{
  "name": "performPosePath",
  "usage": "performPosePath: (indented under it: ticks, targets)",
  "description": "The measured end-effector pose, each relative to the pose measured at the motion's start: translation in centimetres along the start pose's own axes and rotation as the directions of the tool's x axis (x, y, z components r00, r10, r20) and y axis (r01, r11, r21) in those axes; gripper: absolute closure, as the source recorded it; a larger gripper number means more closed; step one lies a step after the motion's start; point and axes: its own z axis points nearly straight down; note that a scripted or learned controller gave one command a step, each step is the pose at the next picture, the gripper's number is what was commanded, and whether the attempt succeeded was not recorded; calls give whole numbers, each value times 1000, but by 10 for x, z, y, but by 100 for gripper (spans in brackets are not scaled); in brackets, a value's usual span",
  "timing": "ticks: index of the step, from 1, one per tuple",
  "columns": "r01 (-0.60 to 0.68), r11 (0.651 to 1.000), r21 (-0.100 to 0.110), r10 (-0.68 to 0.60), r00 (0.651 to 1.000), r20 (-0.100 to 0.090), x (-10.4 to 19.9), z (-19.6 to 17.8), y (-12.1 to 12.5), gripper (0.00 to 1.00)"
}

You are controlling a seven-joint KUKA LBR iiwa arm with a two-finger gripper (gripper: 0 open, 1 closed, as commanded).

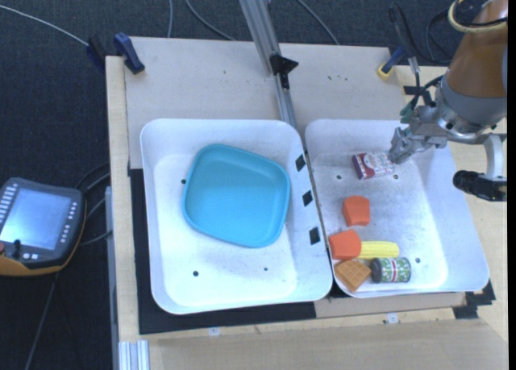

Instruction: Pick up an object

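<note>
While the pincer (pixel 401 149) hangs low in the right bin (pixel 451 223) | step: reaching to grasp | small red-and-white packet (pixel 372 166) just beside its tip, leftward | finger state: cannot tell | next: settle over packet, close.

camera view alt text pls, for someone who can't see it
The arm's tool is at a red-and-white packet in the right bin, which also holds orange blocks, corn and a can. The left bin holds a blue plate.

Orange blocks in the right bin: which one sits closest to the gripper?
The upper orange block, lying alone mid-bin below the gripper; the other orange block lies lower, touching the yellow corn.
</note>
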Motion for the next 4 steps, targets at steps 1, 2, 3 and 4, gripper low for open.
performPosePath:
  ticks: [1,2,3,4]
  targets:
    - [0,1000,4,0,1000,-1,0,-14,1,100]
    - [5,1000,6,-5,1000,-3,58,-9,-5,100]
    - [5,1000,4,-5,1000,-3,114,-24,-7,100]
    - [4,1000,5,-4,1000,-3,167,-35,-1,100]
